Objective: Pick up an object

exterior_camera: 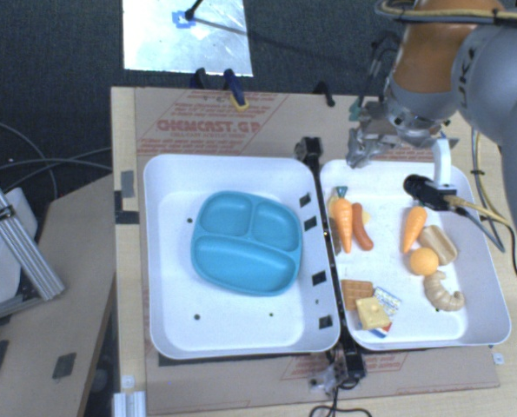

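Note:
The right bin (488, 307) holds play food. A carrot (341, 220) and a red sausage (361, 230) lie side by side near its left wall. To their right are a second carrot (414, 228), a bread roll (441, 243), an orange (424, 261) and a croissant (445, 293). A brown cracker (355, 291) and a yellow cheese piece (374, 312) lie at the front left. My gripper (362, 153) hangs over the bin's far left corner, above and behind the first carrot, with nothing seen in it.
A blue divided plate (245, 241) lies in the left bin (167, 320). A black divider (323, 233) separates the bins. A black fitting (427, 190) with a cable hangs from the arm over the right bin's far side.

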You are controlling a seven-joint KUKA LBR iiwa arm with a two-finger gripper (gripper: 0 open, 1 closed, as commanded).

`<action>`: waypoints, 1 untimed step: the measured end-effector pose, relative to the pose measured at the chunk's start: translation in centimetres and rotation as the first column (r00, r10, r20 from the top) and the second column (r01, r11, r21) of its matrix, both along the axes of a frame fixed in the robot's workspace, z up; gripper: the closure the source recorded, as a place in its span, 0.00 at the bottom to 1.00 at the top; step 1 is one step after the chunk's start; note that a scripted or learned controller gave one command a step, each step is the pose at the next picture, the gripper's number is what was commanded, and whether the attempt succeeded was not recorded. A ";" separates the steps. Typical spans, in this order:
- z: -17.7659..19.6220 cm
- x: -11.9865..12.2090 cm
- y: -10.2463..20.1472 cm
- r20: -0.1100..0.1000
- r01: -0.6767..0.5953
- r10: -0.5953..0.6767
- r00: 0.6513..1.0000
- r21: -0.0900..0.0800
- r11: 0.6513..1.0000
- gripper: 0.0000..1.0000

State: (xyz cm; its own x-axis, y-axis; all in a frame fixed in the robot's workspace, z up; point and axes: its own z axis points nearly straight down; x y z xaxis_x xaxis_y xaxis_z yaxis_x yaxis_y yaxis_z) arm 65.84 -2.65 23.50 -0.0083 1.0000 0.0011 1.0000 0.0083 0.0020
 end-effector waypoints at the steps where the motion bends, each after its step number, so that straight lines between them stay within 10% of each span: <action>1: -1.2 -0.8 -0.9 -0.001 0.008 -0.008 1.000 -0.002 1.000 1.00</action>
State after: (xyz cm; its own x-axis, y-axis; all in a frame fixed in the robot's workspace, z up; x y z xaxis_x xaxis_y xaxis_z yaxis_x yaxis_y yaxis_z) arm 65.02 -3.59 22.29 -0.0007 1.0000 -0.0007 1.0000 0.0007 0.0009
